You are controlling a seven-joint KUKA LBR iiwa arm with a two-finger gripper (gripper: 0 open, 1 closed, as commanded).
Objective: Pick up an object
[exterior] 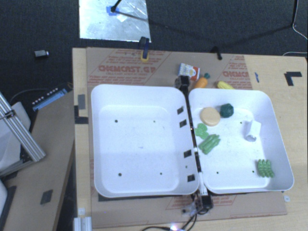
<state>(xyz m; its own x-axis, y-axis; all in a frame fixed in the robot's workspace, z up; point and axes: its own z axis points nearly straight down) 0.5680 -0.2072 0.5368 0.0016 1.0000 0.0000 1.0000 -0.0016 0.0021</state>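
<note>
The right bin (pixel 276 129) holds several small objects. A tan round disc (pixel 210 116) lies near its upper left, with a dark green lump (pixel 226 110) just to its right. Below them sit a small light green piece (pixel 201 130) and a green ridged piece (pixel 209 143). A white cup-like piece (pixel 250 130) lies right of centre. Another green ridged piece (pixel 264 168) rests near the lower right corner. The left bin (pixel 103 129) has a bare white floor.
Behind the bins on the cardboard lie an orange piece (pixel 200 83), a yellow piece (pixel 224 85) and a small white-and-red item (pixel 188 71). A yellow-and-blue clamp (pixel 144 49) stands at the board's far edge. A metal frame (pixel 19 134) stands at the left.
</note>
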